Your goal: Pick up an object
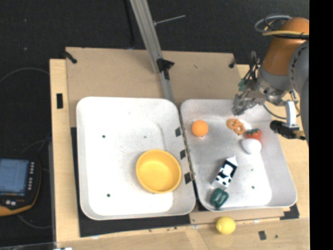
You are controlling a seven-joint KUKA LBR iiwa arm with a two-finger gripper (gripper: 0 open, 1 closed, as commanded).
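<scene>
From above, the gripper (242, 106) hangs over the right bin's (260, 191) far edge; whether it is released or clenched I cannot tell. Just below it lies a pretzel-like piece (235, 125), an orange ball (200, 128) to its lower left, a white ball (251, 146) beyond.

Right bin (270, 191) holds an orange ball (200, 128), pretzel (235, 125), white ball (251, 146), black-and-white carton (226, 173), green block (219, 197); yellow bowl (158, 171) sits in left bin (104, 119).
</scene>
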